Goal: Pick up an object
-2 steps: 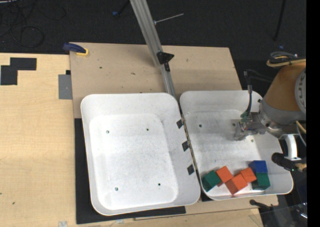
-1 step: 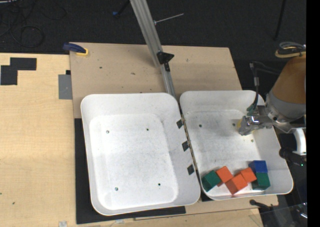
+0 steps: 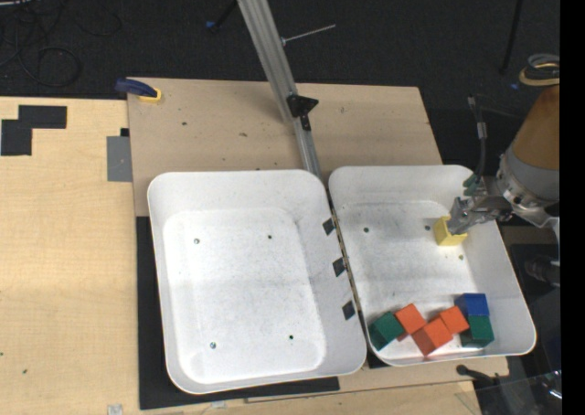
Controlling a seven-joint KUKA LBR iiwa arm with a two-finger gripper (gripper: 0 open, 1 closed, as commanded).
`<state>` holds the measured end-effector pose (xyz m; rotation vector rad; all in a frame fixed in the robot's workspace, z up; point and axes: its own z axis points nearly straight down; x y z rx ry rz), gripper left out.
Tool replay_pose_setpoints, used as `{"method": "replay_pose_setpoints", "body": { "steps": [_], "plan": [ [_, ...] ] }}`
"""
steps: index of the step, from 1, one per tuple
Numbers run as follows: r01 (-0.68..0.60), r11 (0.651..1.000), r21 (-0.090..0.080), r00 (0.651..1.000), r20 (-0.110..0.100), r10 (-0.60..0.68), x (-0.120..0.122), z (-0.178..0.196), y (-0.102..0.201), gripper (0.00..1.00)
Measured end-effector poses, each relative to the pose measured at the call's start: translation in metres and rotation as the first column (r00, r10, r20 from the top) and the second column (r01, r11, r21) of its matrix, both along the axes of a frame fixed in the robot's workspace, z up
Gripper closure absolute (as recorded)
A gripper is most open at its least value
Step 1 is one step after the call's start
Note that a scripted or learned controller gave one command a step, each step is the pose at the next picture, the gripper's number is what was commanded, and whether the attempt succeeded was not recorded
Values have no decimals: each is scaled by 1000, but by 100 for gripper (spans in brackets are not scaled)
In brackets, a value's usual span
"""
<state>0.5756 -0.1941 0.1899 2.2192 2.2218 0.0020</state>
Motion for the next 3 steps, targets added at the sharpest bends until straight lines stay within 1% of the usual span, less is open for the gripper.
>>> {"method": "replay_pose_setpoints", "body": {
  "steps": [1,2,3],
  "plan": [
    [-1,1000,0,1000,-1,1,0,31,-1,100],
    [-3,1000,3,1000,-6,3,-2,23,58,100],
    [-3,1000,3,1000,-6,3,0,14,111,100]
  ]
}}
